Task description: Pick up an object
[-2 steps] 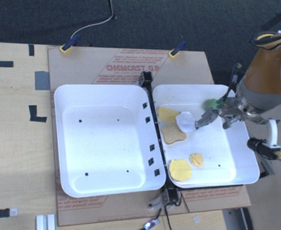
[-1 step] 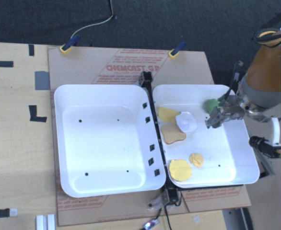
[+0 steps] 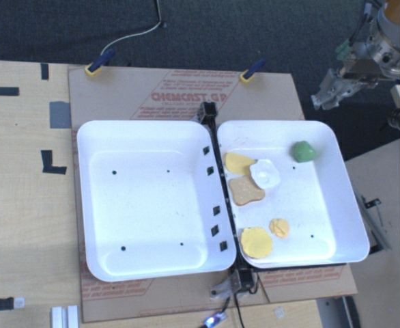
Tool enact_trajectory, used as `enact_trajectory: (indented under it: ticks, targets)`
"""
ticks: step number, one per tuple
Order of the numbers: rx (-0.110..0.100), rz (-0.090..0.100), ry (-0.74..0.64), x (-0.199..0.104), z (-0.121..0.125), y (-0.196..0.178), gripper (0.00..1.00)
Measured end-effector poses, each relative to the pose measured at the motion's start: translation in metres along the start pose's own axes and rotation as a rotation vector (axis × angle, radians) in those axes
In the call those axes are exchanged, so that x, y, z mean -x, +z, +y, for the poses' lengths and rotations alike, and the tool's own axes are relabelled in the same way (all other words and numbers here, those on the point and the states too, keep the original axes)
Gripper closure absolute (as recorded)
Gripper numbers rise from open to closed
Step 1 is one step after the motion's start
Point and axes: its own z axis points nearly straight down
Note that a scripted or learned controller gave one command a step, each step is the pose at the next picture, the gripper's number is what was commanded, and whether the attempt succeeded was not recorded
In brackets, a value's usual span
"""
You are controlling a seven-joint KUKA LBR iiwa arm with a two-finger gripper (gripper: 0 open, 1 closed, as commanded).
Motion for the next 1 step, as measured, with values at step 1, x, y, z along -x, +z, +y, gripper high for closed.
enact_trajectory:
  ticks: [1]
  targets:
    - [-0.002,-0.002,0.005,0.0271,0.0173,-0.1344,1.00]
